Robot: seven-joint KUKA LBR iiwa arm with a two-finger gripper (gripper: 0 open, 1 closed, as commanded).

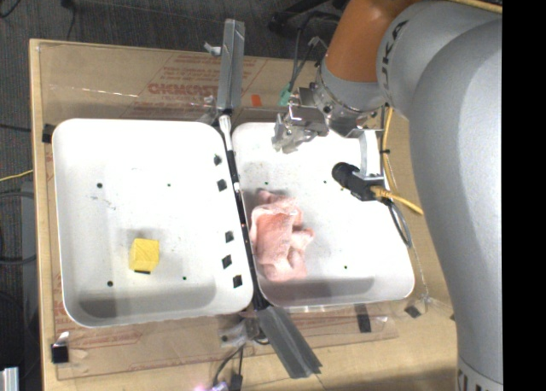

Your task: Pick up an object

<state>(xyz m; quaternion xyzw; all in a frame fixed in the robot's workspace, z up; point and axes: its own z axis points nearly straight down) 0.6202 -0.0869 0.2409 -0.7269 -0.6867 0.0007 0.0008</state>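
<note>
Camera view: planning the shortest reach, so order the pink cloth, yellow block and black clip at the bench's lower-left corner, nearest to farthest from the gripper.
1. Pink cloth, right bin, just below the gripper in the view.
2. Yellow block, left bin, lower left part.
3. Black clip, bench corner, outside both bins.

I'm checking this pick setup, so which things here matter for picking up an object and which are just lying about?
For the job: gripper, at the right bin's far edge; pink cloth in that bin; yellow block in the left bin.
Lying about: board under the bins; black clips between the bins.
</note>
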